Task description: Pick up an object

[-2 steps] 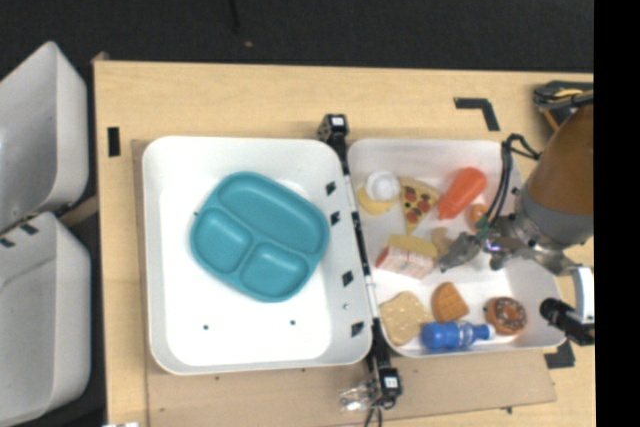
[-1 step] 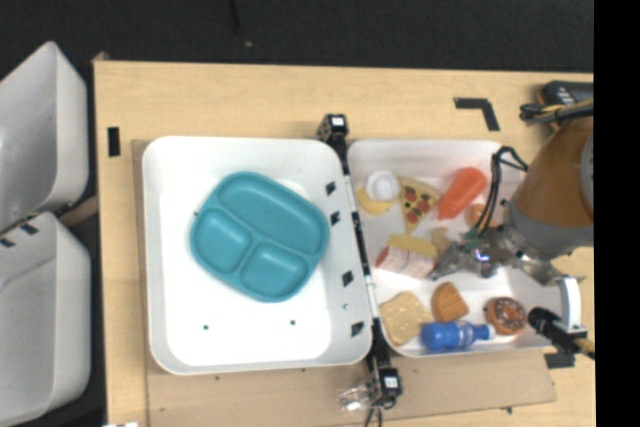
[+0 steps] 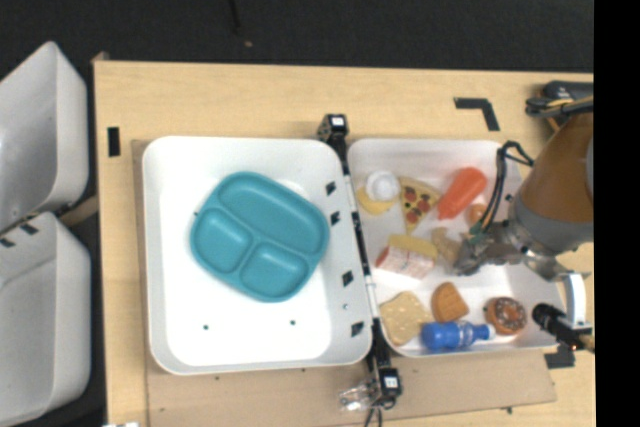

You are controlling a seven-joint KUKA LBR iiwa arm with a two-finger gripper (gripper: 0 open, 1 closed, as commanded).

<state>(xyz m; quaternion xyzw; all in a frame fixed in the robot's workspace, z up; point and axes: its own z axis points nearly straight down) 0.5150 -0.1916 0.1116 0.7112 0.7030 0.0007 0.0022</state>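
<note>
Low over the right bin (image 3: 490, 151), toward its right wall, hangs the gripper (image 3: 470, 253); its grip cannot be told. Toy foods crowd around: orange carrot (image 3: 461, 192) behind, cookie (image 3: 450, 301) and blue bottle (image 3: 452, 336) toward the front edge.

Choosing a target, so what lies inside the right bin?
Right bin: toy carrot, pizza slice, bread, blue bottle, donut. The gripper covers whatever lies beneath it.
</note>
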